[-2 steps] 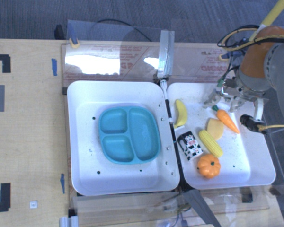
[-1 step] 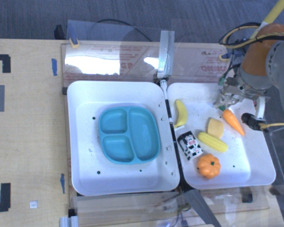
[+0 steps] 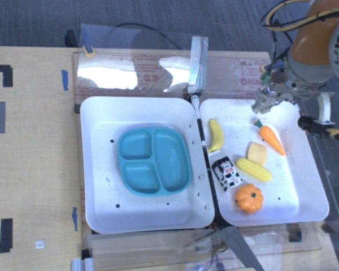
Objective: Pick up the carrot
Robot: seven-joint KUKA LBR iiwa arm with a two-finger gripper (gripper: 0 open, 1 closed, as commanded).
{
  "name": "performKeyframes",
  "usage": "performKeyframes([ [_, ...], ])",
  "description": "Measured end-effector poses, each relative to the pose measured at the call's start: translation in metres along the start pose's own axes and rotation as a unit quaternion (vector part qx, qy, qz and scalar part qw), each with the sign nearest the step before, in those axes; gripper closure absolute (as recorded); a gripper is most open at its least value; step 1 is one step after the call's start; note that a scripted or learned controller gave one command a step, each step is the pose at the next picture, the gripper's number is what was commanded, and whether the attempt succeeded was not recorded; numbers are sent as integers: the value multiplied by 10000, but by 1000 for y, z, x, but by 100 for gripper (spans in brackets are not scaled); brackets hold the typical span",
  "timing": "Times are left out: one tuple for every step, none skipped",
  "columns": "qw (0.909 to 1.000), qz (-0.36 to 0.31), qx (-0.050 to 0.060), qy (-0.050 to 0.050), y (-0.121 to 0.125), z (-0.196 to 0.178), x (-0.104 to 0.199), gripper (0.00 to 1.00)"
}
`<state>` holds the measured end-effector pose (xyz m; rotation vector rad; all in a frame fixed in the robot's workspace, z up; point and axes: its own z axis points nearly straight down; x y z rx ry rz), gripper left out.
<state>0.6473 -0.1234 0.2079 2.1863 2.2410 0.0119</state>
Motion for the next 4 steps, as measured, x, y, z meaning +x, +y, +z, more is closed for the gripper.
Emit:
performKeyframes([
  [10000, 10, 49, 4, -2, 5, -1, 0],
  [9998, -207, 37, 3, -35, 120, -41, 0],
  [9998, -201, 15, 0, -34, 109, -41, 100],
  [9998, 202, 11, 10, 23, 22, 11, 100],
])
